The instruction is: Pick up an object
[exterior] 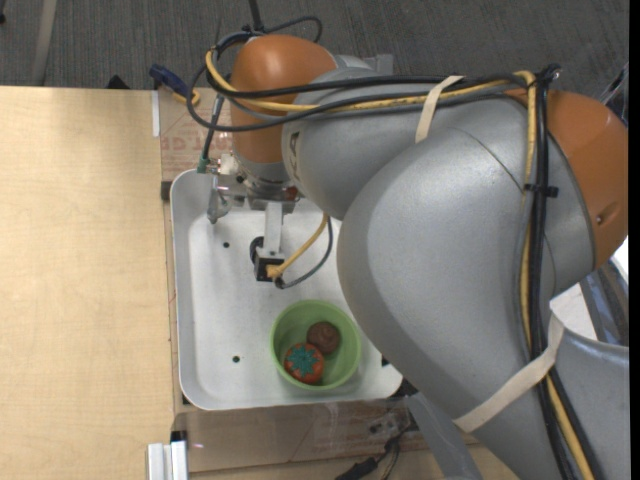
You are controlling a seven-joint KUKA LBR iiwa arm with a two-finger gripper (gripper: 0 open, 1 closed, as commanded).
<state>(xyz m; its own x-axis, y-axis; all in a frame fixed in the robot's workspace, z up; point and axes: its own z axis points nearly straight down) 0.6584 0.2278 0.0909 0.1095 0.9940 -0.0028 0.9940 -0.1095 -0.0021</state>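
Note:
A green bowl (316, 345) sits in the near right part of the white bin (200, 308). Inside it lie a brown ball-like thing (324, 336) and a red and teal thing (304, 363). My gripper (238, 204) hangs over the bin's far left corner, well behind the bowl and apart from it. I see nothing held under the gripper. The big grey arm hides the bin's right side.
A pale wooden board (80, 268) covers the bench left of the bin. Two small dark specks (236, 359) mark the bin floor. The bare white floor spreads between the gripper and the bowl. Cables run along the arm at the top.

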